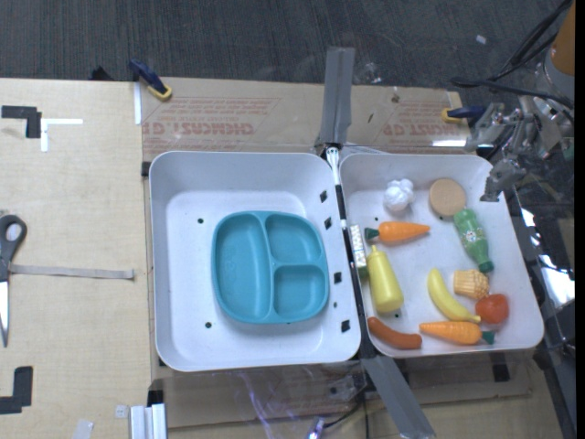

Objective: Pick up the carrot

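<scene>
Two orange carrots lie in the right bin (521, 245). One carrot (402, 232) rests near the bin's middle left, green end toward the divider. The other carrot (454, 333) lies along the near wall, beside a tomato (493, 308). My gripper (500, 174) hangs over the bin's far right corner, above the rim and well apart from both carrots. I see nothing held in it.
The right bin also holds a white garlic bulb (398, 193), a round brown cookie (447, 198), a green bottle (473, 238), a yellow bottle (384, 279), a banana (448, 295), corn (471, 283) and a sausage (395, 336). A teal divided plate (271, 266) sits in the left bin (174, 245).
</scene>
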